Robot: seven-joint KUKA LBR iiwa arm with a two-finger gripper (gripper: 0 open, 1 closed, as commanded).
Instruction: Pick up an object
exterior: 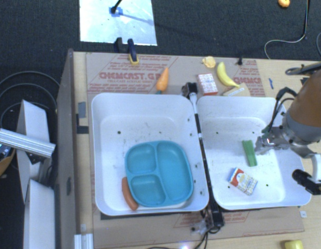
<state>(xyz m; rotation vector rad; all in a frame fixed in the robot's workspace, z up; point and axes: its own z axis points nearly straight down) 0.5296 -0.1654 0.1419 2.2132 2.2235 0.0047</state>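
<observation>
Gripper [263, 143]: we cannot tell its state; it sits just beside the green block [248, 152].
Right bin [222, 113]: we see green block, small carton [242, 180].

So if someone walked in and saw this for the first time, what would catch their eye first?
Probably the blue divided plate in the left bin, with an orange hot dog lying along its left edge. Next, the arm's gripper in the right bin, right beside a green block, with a small red and white carton below it.
</observation>
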